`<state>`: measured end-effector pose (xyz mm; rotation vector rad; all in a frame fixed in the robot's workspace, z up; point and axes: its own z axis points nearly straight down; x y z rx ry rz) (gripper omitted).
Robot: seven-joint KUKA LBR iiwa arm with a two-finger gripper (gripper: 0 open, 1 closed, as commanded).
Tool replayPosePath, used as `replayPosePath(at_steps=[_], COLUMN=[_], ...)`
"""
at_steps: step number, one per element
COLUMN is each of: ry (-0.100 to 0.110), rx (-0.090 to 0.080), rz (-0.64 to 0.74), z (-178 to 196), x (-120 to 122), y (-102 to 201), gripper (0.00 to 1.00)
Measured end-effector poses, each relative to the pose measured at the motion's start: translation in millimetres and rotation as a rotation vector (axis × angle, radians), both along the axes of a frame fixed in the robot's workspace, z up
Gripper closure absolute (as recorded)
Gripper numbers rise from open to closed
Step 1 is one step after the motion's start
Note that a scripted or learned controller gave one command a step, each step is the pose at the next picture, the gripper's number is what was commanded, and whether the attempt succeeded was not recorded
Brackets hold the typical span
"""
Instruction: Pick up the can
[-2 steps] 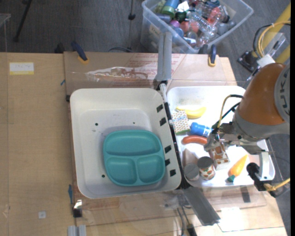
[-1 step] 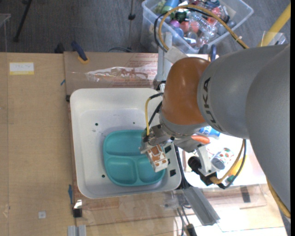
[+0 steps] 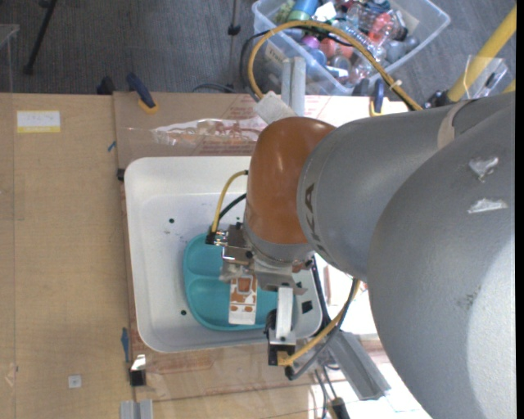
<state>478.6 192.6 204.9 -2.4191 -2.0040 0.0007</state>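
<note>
Teal first, since it's what sits under me: where the can lies I cannot tell, my own wrist covers the middle of the bin. My gripper (image 3: 243, 296) hangs low over the teal dish (image 3: 199, 288), its white piece with brown squares lying across the dish's right half. Whether my jaws are apart, together or clamped on anything I cannot tell; the wrist body blocks them from above. The dish has two shallow hollows and lies in the near right part of the white bin (image 3: 147, 245), close to the bin's lower wall. A few small dark specks dot the bin floor left of and above the dish. A yellow cable (image 3: 221, 196) loops from the wrist up along my orange band (image 3: 278, 180), and the big grey arm link (image 3: 426, 245) covers the view's right side. The bin sits on a brown bench top (image 3: 57, 245). A crumpled clear plastic bag (image 3: 205, 131) lies just beyond the bin's far wall, with a blue clamp (image 3: 141, 92) near the bench edge. Past the bench, a clear tub (image 3: 426, 24) stands on the floor, holding mixed colourful items.
</note>
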Motion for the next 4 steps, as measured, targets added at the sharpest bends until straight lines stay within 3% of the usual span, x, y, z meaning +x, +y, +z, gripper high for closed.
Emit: replayPosePath(at_steps=[1,2,3,4], ry=[-0.012,-0.040,0.000,-0.001], rx=[0.009,0.016,0.000,0.000], rz=[-0.294,0.269,0.011,0.133], z=[-79,-96,76,123], x=[4,13,48,93], y=[13,14,-34,26], gripper=[1.00,1.00,1.00,1.00])
